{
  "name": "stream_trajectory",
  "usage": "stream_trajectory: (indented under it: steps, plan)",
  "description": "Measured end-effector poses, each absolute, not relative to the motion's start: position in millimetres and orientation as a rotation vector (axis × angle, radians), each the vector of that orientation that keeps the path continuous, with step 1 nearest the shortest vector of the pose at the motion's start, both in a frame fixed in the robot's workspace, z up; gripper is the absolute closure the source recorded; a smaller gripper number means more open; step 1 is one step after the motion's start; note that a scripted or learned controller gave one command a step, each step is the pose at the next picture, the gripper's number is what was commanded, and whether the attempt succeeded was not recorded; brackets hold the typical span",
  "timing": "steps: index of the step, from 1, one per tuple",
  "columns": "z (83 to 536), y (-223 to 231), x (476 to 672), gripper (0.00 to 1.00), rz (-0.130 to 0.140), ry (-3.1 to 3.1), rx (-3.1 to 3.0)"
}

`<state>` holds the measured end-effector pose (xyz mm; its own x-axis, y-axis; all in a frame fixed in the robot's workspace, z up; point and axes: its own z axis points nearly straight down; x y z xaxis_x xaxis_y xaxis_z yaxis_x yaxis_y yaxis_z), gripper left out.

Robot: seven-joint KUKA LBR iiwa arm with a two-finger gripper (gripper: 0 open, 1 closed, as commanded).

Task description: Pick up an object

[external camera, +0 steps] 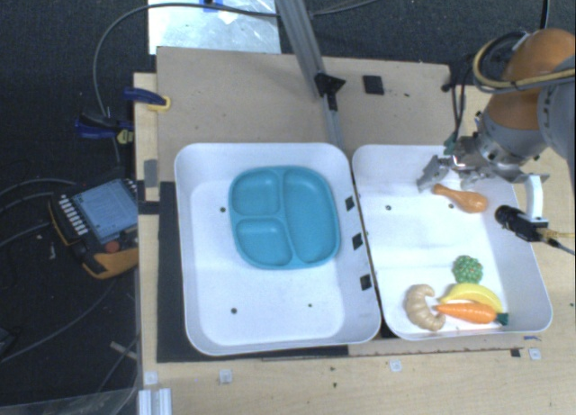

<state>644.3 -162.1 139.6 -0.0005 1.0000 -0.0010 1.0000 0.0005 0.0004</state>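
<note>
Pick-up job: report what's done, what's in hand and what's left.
Done: the end effector has reached the right bin and sits low at its far end, beside the drumstick. In hand: nothing visibly. The drumstick lies on the bin floor, and the broccoli, banana, carrot and croissant lie in the near corner. Left: grasping and lifting one object.

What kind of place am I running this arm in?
Probably a robotics lab test bench, not a kitchen: two white bins on a board, toy food such as a carrot and banana, and loose cables on dark carpet.
</note>
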Motion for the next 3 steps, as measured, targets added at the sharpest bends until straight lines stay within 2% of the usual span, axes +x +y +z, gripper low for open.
stream_trajectory:
  steps: [1,2,3]
  plan:
    - [152.8,-162.3,645.6,1.00,0.004,2.220,2.216]
    - [216.3,-164.4,652.9,1.00,0.007,2.222,2.211]
    - [219.4,-164.3,654.0,1.00,0.003,2.225,2.213]
